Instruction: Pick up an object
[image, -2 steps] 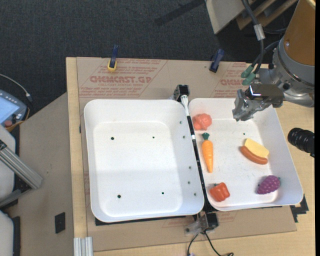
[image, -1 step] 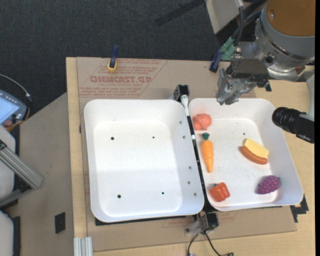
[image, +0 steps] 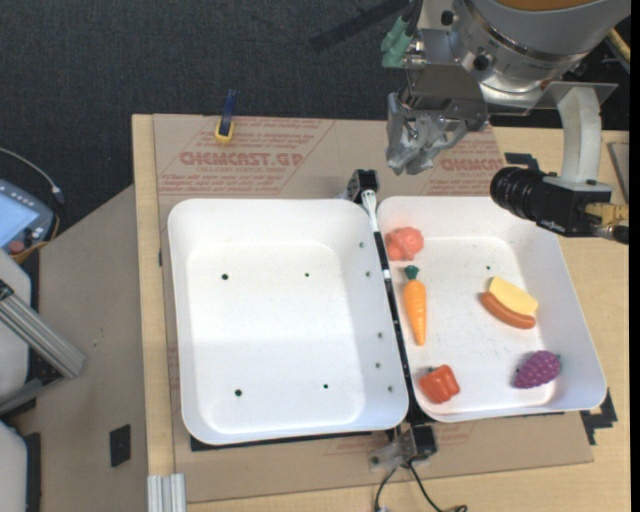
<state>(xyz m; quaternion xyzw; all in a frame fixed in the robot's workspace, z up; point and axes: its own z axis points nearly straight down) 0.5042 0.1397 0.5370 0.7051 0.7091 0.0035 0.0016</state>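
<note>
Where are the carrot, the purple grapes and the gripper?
carrot (image: 415, 312), camera view, middle of its orange body.
purple grapes (image: 537, 369), camera view, centre of the bunch.
gripper (image: 418, 152), camera view, between its fingertips.

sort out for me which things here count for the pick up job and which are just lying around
For the job:
- pincer, above the bench beyond the right bin
- carrot
- pink piece
- red piece
- grapes
- yellow and orange piece

Just lying about:
- left bin
- yellow and blue clip on the cardboard
</note>
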